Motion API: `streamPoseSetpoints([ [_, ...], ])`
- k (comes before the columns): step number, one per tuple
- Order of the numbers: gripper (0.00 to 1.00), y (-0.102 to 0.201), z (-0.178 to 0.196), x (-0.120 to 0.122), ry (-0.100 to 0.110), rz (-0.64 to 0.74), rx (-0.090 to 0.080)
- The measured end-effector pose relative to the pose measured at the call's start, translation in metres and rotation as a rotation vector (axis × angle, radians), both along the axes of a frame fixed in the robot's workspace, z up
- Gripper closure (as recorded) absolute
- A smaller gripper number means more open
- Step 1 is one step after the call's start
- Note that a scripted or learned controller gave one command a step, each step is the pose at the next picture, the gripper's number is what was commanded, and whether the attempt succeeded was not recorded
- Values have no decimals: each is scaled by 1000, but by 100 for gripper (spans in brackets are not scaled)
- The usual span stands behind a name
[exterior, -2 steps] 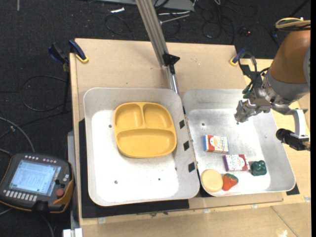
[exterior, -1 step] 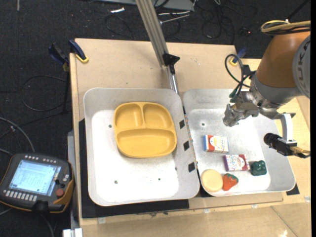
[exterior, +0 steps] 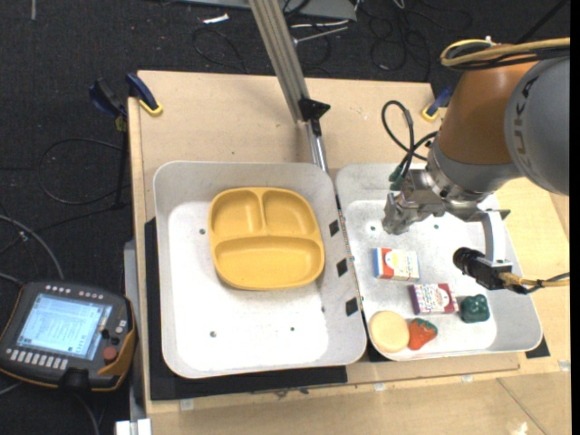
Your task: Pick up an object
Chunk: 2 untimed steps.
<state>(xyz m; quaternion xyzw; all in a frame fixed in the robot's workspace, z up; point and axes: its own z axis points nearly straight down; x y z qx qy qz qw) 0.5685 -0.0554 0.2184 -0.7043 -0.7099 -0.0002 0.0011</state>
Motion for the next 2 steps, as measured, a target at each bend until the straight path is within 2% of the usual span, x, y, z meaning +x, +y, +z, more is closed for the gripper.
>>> streamPoseSetpoints([
  [2, 100, 104, 3, -7, -2, 1, 0],
])
